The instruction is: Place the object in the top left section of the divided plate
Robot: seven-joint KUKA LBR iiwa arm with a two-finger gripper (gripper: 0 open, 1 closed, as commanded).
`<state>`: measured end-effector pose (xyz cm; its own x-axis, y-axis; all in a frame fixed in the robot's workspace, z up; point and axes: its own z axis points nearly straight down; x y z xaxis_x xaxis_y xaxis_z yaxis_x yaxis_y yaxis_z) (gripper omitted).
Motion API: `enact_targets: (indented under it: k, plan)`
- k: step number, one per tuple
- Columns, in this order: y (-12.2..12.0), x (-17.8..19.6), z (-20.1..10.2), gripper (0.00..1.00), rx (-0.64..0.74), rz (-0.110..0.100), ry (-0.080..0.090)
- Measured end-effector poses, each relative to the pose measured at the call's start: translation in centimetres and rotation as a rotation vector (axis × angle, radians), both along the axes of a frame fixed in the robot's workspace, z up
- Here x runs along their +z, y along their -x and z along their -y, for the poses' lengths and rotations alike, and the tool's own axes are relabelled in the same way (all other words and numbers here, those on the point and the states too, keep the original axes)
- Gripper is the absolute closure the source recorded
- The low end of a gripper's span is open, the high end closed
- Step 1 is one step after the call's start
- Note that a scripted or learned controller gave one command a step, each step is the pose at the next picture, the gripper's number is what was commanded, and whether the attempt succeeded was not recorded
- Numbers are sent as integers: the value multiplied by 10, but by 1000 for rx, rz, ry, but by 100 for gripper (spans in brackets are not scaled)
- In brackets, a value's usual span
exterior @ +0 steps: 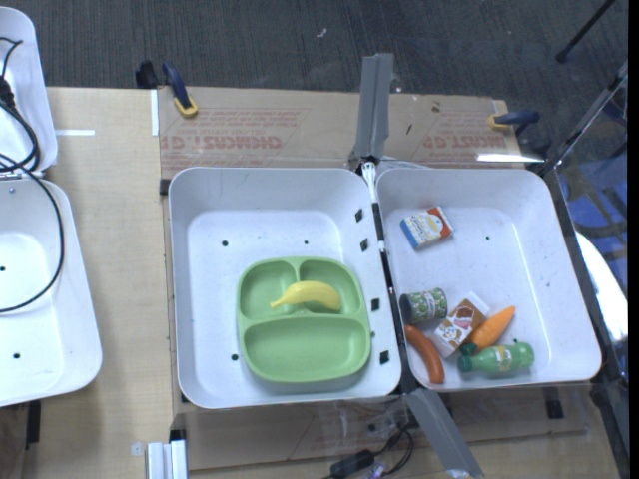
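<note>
One banana is lying on the green plate, across its two upper sections.

The banana [310, 295] is resting in the left bin [200, 267], on the divided plate [300, 352]. Its long axis is running from 9 to 3 o'clock, over the ridge between the top left and top right sections. Since the arm is reaching in from 3 o'clock, I am judging that the banana is lying toward 9 o'clock from the pincer. Whether the pincer is released or clenched, I cannot tell. A small push toward 9 o'clock is probably still needed.
</note>
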<state>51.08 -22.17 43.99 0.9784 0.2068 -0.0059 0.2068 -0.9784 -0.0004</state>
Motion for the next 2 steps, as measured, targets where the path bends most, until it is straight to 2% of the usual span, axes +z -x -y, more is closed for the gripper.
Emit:
enact_targets:
  k: [1,2]
  plan:
    - [0,0,0,0,0,0,0]
    - [-1,7,0,100,4,-7,1]
